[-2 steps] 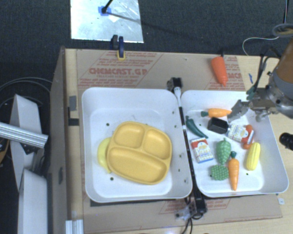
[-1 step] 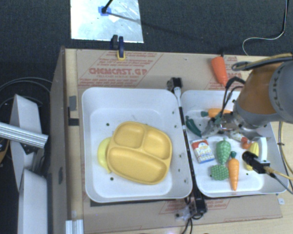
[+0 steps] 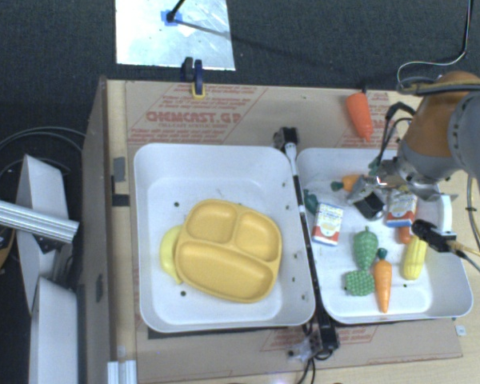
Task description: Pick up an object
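The right bin (image 3: 444, 294) holds several toy foods. Among them are a small white carton (image 3: 328, 224), a green pepper (image 3: 366, 245), a knobbly green piece (image 3: 358, 282), a carrot (image 3: 382, 283) and a yellow corn cob (image 3: 414, 259). An orange piece (image 3: 350, 183) and a red and white carton (image 3: 400, 209) lie near the bin's back. My gripper (image 3: 373, 197) reaches in from the right and hangs low over the back middle of this bin. It is between the orange piece and the red and white carton, above the green pepper.
The left bin (image 3: 156, 214) holds a yellow divided plate (image 3: 228, 249) lying on a yellow disc. A large orange carrot (image 3: 358, 114) lies on the cardboard behind the right bin. A black divider with a clip runs between the bins. Cables hang at the far right.
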You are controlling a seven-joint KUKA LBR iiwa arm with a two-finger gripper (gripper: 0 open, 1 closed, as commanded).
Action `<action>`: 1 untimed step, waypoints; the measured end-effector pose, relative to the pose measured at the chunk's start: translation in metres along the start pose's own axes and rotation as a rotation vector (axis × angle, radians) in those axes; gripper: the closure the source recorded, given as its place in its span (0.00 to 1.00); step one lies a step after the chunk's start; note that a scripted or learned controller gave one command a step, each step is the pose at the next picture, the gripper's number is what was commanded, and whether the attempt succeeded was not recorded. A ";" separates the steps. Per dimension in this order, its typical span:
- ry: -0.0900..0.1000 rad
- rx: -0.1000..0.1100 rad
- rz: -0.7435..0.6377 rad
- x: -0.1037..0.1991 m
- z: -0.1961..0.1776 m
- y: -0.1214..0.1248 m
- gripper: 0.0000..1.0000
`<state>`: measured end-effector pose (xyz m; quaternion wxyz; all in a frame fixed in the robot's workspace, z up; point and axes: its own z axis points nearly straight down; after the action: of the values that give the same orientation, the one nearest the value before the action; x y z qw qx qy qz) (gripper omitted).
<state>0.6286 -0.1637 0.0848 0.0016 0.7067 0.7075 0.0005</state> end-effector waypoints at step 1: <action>0.007 0.026 -0.004 -0.003 0.003 0.033 0.00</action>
<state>0.6614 -0.1669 0.0818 -0.0099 0.7052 0.7089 -0.0063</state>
